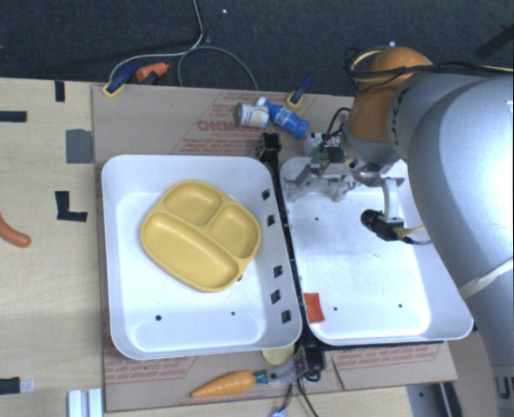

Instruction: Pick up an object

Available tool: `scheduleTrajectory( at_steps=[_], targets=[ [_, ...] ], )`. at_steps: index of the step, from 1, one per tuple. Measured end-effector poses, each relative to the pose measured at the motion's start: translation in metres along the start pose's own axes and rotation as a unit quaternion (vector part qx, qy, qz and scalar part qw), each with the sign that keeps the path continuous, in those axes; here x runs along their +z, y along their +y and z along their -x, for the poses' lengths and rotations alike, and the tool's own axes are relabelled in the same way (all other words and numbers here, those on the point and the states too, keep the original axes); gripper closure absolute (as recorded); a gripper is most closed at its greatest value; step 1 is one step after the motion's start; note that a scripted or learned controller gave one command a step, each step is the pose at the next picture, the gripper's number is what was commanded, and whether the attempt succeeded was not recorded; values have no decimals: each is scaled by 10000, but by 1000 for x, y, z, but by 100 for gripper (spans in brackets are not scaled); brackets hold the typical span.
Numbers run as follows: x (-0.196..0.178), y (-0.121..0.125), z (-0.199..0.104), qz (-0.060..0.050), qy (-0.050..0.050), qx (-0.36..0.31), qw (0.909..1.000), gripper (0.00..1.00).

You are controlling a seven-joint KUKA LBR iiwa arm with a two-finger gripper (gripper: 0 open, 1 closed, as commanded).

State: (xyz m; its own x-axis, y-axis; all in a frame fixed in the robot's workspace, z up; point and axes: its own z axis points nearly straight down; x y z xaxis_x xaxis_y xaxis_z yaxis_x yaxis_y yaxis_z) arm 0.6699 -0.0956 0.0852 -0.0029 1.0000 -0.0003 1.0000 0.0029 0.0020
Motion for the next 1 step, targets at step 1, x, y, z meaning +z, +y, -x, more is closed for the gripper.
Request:
scheduleTrajectory(
  at_steps=[1],
  targets=[
    [-1, -37, 2, 7, -12, 11, 10000, 0]
  ],
)
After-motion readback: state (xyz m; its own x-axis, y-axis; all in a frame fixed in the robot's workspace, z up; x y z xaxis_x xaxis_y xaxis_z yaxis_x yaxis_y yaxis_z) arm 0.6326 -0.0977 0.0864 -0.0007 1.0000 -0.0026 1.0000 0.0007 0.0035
